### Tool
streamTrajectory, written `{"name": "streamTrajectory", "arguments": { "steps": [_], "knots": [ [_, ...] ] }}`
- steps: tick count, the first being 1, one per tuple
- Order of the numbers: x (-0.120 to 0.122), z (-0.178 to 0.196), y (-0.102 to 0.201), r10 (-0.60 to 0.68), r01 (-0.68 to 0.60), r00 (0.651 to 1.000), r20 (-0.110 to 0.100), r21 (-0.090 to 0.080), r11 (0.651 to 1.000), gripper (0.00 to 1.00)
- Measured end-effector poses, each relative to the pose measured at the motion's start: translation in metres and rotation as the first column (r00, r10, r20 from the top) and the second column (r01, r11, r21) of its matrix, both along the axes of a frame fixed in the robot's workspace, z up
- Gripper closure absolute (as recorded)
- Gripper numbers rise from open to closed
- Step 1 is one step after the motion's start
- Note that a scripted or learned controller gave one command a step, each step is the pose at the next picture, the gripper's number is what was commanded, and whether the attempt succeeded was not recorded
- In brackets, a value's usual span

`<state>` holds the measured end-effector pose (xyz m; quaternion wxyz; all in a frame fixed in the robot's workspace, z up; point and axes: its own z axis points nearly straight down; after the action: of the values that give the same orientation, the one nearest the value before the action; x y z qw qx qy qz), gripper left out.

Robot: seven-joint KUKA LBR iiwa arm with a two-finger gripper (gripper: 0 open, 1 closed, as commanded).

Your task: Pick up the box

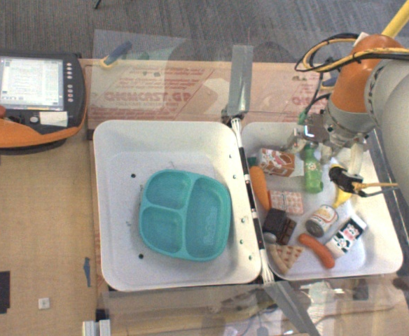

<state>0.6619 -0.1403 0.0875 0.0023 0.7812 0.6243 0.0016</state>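
Box [277,162], brown and red, lies in right bin [390,247] near its back-left corner, beside green bottle [312,167] and orange carrot [260,187]. Gripper [321,143] sits over the bin's back edge, just right of box; finger state cannot be told. Teal divided plate [185,215] occupies left bin [113,142].

Even, diffuse overhead light falls across the bench [36,208], leaving soft, faint shadows. The white bins [113,142] glare slightly pale, clear sheeting [155,93] reflects mildly, and the picture is soft and low in resolution throughout.
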Motion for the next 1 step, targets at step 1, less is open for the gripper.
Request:
{"name": "streamTrajectory", "arguments": {
  "steps": [1],
  "knots": [
    [0.0062,0.0651,-0.0011,0.122,-0.122,0.993,-0.003,0.000,0.993,0.00]
  ]
}}
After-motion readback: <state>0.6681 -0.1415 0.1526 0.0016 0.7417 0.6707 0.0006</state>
